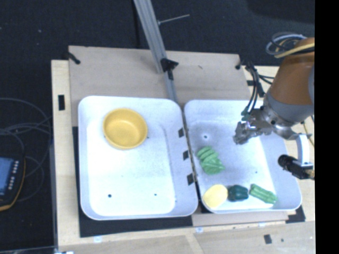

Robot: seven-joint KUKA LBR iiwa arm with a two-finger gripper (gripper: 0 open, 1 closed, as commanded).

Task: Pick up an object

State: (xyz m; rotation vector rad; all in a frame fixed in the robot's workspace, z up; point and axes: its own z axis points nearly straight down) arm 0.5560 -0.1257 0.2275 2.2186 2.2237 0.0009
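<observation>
Tool (242,134), finger state can't tell, hangs mid-right over right bin (222,112); may close on nothing, green toy (210,161) lies well lower-left.

Two white bins on the worktop (63,142). The left bin (132,194) holds a yellow bowl (125,128) near its far-left corner. In the right bin (228,115), the pincer (241,136) hangs over the far right part, apart from a light green ridged object (210,161) near the bin's left wall. Along the near wall lie a yellow round object (215,196), a dark green object (238,193) and a green elongated object (262,193).
</observation>
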